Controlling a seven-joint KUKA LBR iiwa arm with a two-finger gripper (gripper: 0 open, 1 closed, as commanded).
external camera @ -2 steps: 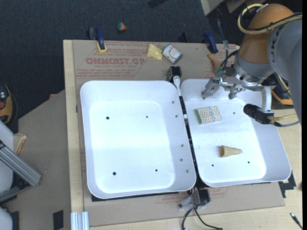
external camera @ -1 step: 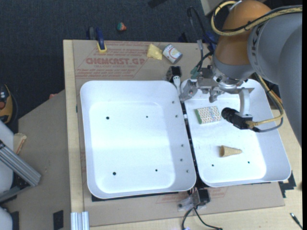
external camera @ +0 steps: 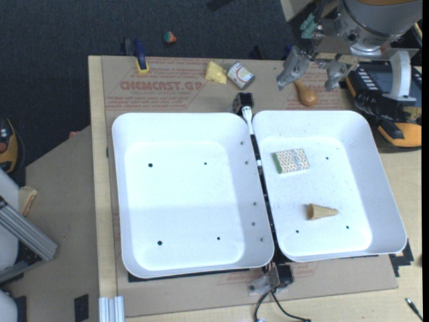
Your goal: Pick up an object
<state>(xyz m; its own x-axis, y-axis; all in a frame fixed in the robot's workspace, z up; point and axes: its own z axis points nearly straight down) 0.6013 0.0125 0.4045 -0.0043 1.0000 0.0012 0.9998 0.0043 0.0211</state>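
The claw hangs wide open above the desk — holding nothing — behind the right bin.

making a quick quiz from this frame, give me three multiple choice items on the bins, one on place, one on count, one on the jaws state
1. Where is the patterned box?
A. left bin
B. right bin
C. on the floor

2. How many things lie in the right bin?
A. two
B. four
C. none

3. How do the jaws of the gripper stand?
A. shut on the box
B. shut on the cone
C. open, above the bench

Answers: 1 B, it lies in the right bin's upper part. 2 A, the box and the tan cone. 3 C, the fingers are spread with nothing between them.
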